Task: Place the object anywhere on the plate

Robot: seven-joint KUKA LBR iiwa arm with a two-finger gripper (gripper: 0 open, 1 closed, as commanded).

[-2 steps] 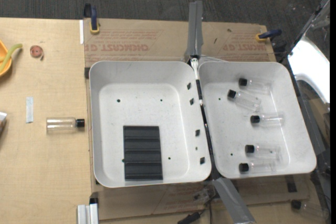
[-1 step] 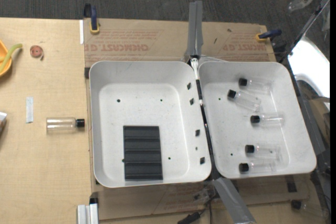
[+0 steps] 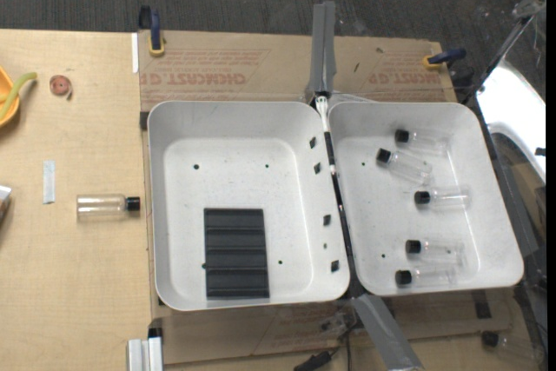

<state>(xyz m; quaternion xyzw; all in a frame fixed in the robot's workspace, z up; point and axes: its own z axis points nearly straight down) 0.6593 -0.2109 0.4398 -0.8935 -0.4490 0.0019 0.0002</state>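
While I can't tell whether the tool is open or closed, the rest is easy to read. Right bin [image 3: 491, 187] holds five clear vials with black caps: two [image 3: 415, 140] [image 3: 400, 162] up around 12 o'clock, one [image 3: 441, 200] near 3 o'clock, and two [image 3: 432, 250] [image 3: 423, 277] down at 6 o'clock, all lying flat and apart. Left bin [image 3: 174, 187] has the black ribbed plate [image 3: 235, 254] at its 6 o'clock, bare on top. One more vial [image 3: 106, 204] lies on the desk [image 3: 78, 126], out at the left bin's 9 o'clock.
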